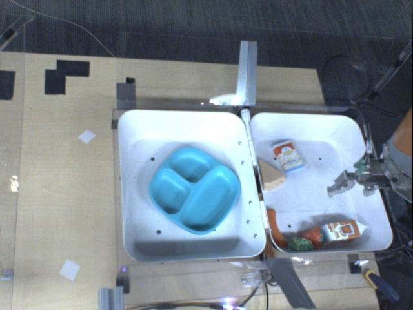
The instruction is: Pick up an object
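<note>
On the wooden bench (pixel 58 192), the gripper (pixel 341 185) hangs near the right bin's (pixel 310 124) right edge, nothing between its parted fingers, while the carton (pixel 340 230) lies along the near edge, within reach.

No print on either small carton (pixel 287 156) is legible.

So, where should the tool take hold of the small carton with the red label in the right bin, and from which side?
Probably across its two long sides, coming straight down from above. The small carton lies flat near the middle of the right bin, apart from the other items, so both long sides look free. The tool is to its right, near the bin's right wall.
</note>
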`<action>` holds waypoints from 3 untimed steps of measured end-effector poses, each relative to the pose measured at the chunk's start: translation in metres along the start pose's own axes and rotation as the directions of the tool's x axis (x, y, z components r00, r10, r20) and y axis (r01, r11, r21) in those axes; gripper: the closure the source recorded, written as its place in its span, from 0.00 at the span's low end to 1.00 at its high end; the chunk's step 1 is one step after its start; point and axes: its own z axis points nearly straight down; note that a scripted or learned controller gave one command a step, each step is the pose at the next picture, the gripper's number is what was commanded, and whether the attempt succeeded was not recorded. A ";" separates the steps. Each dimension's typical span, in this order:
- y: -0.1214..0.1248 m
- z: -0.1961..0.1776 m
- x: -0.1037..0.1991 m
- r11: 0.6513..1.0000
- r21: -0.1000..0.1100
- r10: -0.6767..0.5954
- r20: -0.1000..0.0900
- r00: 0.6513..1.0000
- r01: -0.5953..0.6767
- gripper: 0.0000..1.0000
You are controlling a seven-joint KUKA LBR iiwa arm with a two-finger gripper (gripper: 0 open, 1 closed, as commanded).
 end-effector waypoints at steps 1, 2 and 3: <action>0.067 0.013 0.000 0.975 -0.001 0.222 0.000 0.975 -0.222 0.00; 0.115 0.093 0.034 0.950 -0.016 0.313 -0.002 0.950 -0.313 0.00; 0.181 0.092 0.074 0.963 -0.004 0.270 0.000 0.963 -0.270 0.00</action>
